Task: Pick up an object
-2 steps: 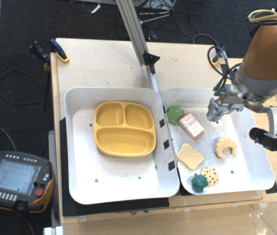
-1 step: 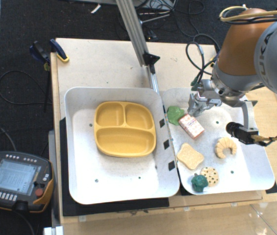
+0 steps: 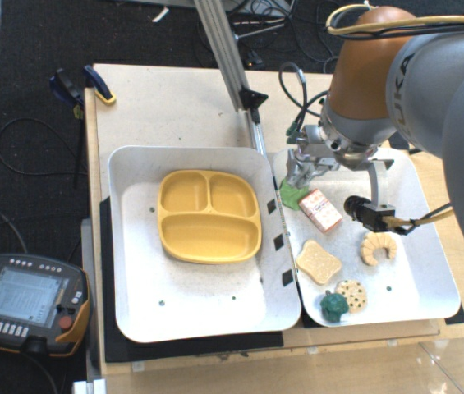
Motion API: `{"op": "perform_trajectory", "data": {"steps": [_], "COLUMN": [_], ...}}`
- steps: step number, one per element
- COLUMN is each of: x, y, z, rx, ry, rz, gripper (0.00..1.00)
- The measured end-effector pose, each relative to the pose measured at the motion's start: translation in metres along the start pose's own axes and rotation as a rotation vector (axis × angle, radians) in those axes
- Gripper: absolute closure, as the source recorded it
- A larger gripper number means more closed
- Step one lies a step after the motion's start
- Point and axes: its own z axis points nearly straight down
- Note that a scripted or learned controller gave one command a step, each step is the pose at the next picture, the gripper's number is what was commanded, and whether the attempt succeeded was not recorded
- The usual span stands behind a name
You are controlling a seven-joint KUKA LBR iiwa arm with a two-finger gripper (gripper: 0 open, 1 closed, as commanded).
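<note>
My gripper (image 3: 300, 173) hangs low at the far left corner of the right bin (image 3: 429, 290). Just below it in the view lies a flat green piece (image 3: 291, 197), touching or nearly touching the gripper's tip. A small pink and white box (image 3: 321, 210) lies right beside the green piece. Further toward the front are a slice of toast (image 3: 319, 262), a croissant (image 3: 378, 248), a chocolate-chip cookie (image 3: 352, 295) and a green broccoli floret (image 3: 333, 305).
The left bin (image 3: 133, 302) holds a yellow divided plate (image 3: 209, 217) near its middle. A slanted metal pole (image 3: 225, 48) stands behind the bins. A teach pendant (image 3: 26, 302) lies off the bench at the lower left.
</note>
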Motion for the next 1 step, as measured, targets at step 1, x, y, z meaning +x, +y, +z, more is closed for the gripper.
{"op": "perform_trajectory", "data": {"steps": [1], "x": [0.0534], "y": [0.0256], "z": [0.0089], "rx": [-0.001], "ry": [0.001], "rz": [-0.001], "gripper": [1.0]}}
